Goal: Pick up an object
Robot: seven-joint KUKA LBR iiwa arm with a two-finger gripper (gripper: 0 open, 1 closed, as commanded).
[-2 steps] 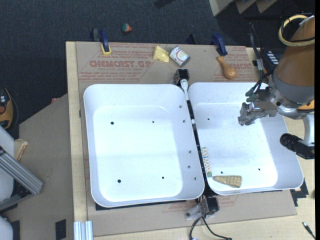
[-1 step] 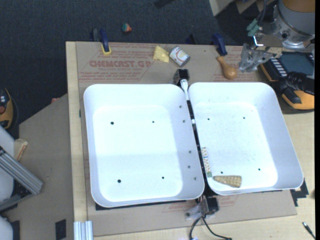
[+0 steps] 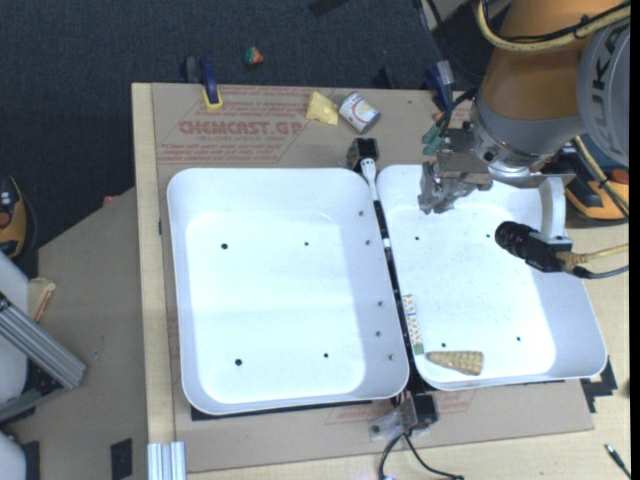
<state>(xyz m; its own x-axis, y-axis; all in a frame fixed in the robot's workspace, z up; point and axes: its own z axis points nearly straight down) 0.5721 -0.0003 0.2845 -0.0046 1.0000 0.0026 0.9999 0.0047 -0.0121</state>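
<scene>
Camera view puts your only pickable obj in the right bin (image 3: 560, 298): a tan, ridged wedge (image 3: 455, 361) lying flat near the bin's front edge, close to the divider side. Just beside it, toward the bins' shared edge, sits a small patterned strip (image 3: 411, 320), maybe a wrapper or label; res is too poor to say, and you can't tell if it touches the wedge. The gripper (image 3: 438, 200) hangs over the back-left corner of that same bin, well apart from the wedge, w/ nothing between its fingers; whether they're open or shut you cannot tell from this angle. To do the pick well, you'd want to bring it toward the front of the bin, center over the wedge's narrow width, then come straight down, since a flat piece near a wall gives little room. Watch the front rim and the divider wall, both close to the target. A black cylindrical part (image 3: 530, 245) on the arm rides over the bin mid-area. The left bin (image 3: 190, 268) shows bare floor. On the board behind the bins lie a yellow scrap (image 3: 322, 109) and a small box (image 3: 359, 112), out of the way.
</scene>
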